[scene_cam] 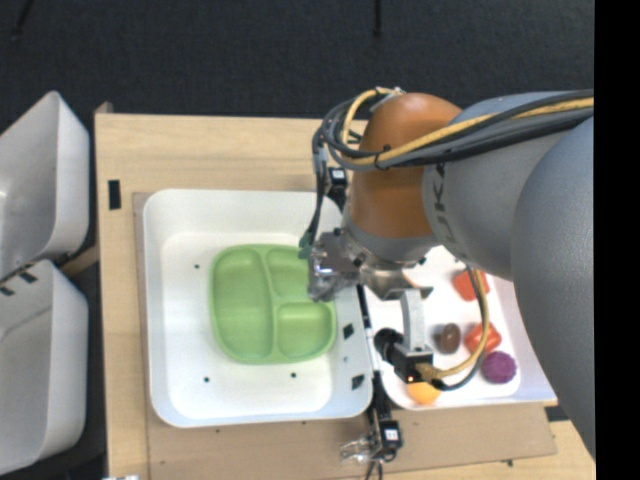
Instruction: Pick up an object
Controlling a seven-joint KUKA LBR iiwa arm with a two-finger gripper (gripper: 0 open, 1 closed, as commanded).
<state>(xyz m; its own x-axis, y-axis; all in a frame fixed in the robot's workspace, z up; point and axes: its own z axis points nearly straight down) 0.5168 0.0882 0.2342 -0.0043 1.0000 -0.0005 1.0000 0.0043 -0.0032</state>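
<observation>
Where jaws point(322, 273) meet green tray point(250, 303), aperture hidden

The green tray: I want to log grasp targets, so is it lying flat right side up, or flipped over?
Right side up: the green tray lies flat in the left bin, its compartments facing upward.

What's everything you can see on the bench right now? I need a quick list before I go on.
bins: two, white, side by side on the bench; the right one is mostly covered by the arm
divided plate: one, light green, three sections, lying in the left bin
purple piece: one, purple, right bin, near its front right corner
orange pieces: two, orange-red, right bin, beside the arm
brown piece: one, dark brown, right bin
yellow piece: one, yellow-orange, right bin, front edge
bench: one, pale wood
arm: one, grey with orange band, reaching in from the right
pincer: one, over the green plate's right edge
</observation>
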